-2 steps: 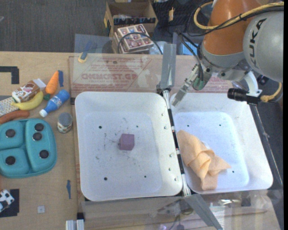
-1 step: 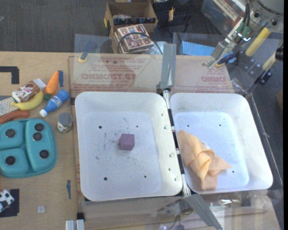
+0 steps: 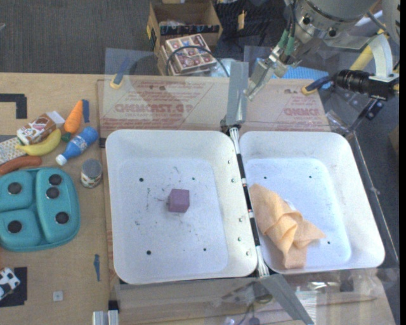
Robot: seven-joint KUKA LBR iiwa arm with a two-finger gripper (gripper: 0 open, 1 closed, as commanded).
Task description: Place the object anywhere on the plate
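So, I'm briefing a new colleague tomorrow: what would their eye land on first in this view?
Probably the small purple cube alone near the middle of the left bin, and the crumpled orange cloth along the left side of the right bin. After that, the hand hanging above the bench behind the bins, and the teal tray with toy foods left of the bins.

This is a robotics lab. A shallow white left bin (image 3: pixel 190 244) sits on a wooden desk (image 3: pixel 51 95), edge to edge with a matching right bin (image 3: pixel 317 184). Left of the left bin lie toy foods, a banana (image 3: pixel 39 146) and a carrot (image 3: pixel 75 116), near a teal tray (image 3: pixel 35 206). Behind the left bin stands an open cardboard box (image 3: pixel 190 11). A grey robot arm (image 3: pixel 330 16) hangs behind it to the right. A black-and-white marker (image 3: pixel 9 282) is stuck down off its lower left corner.
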